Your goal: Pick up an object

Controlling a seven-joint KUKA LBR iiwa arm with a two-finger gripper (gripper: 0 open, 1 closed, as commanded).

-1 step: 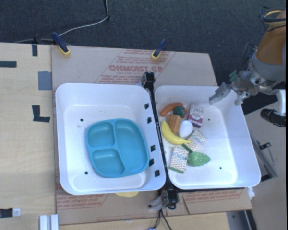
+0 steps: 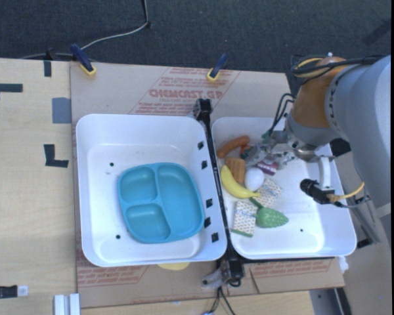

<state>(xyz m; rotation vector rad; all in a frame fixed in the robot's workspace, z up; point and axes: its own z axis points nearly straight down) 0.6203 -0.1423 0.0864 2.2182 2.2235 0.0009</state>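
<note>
While the gripper hangs low over the right bin, can't tell its state; egg and banana sit just left-below it.

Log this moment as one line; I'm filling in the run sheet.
arm: over right bin | pincer: low among toys beside white egg and banana | left bin: blue tray | lift: none seen

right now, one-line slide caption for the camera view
KUKA arm's gripper lowered over toy food beside a banana in the right bin; blue divided plate in the left bin.
</note>
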